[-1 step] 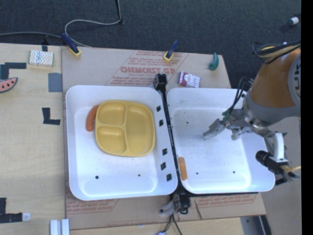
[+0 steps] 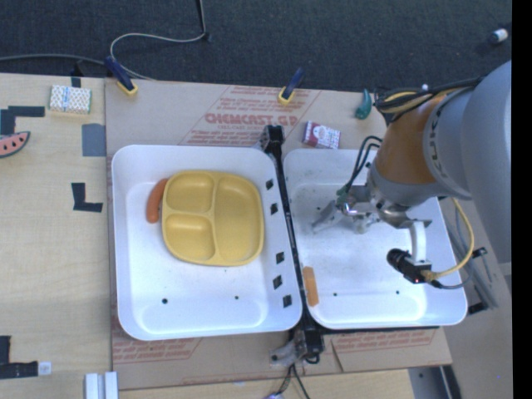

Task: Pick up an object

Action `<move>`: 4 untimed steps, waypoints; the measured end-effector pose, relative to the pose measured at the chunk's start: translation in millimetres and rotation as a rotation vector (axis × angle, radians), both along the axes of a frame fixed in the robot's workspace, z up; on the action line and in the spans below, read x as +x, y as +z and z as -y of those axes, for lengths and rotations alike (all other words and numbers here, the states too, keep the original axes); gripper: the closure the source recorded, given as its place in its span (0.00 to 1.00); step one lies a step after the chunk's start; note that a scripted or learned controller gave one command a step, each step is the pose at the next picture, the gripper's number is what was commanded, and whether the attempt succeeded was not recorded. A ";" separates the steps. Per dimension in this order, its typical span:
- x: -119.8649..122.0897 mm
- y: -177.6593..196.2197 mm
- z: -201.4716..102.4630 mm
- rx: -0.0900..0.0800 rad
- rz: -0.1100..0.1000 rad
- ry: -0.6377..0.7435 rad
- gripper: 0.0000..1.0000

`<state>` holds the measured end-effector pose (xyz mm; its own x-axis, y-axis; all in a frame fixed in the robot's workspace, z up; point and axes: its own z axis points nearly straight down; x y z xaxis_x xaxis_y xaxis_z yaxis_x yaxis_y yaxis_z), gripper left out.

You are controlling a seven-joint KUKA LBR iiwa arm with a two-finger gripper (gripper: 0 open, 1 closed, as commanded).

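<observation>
Taking the yellow divided plate (image 2: 213,217) as the landmark: it is lying in the left white bin (image 2: 133,306), toward that bin's upper half. Just left of the plate, an orange sausage-shaped piece (image 2: 154,201) is peeking out from beside its edge, touching or nearly touching it. Right of the plate, past the black divider clips (image 2: 278,223) joining the bins, a second small orange piece (image 2: 310,286) is resting at the lower left wall of the right white bin (image 2: 366,310), lower than the plate and well apart from it. Further right again, the pincer (image 2: 332,217) is hanging low over the right bin's floor at about the plate's height, its thin metal fingers (image 2: 322,221) pointing leftward toward the plate; they are looking slightly spread, with nothing between them. The grey arm (image 2: 465,148) with its orange band (image 2: 407,144) is reaching in above the bin, farthest from the plate, over the cardboard-covered worktop (image 2: 241,119).
</observation>
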<state>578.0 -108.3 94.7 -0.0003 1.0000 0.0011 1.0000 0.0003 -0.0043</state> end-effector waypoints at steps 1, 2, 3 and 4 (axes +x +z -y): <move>27.8 -8.9 -14.7 -0.002 0.005 0.001 0.00; 28.1 0.7 -14.3 -0.003 0.007 0.001 1.00; 27.8 9.7 -15.3 -0.001 0.005 0.002 1.00; 27.5 18.7 -16.3 0.001 0.004 0.003 1.00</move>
<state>605.6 -92.1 113.4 -0.0031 1.0000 0.0019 1.0000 0.0031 -0.0007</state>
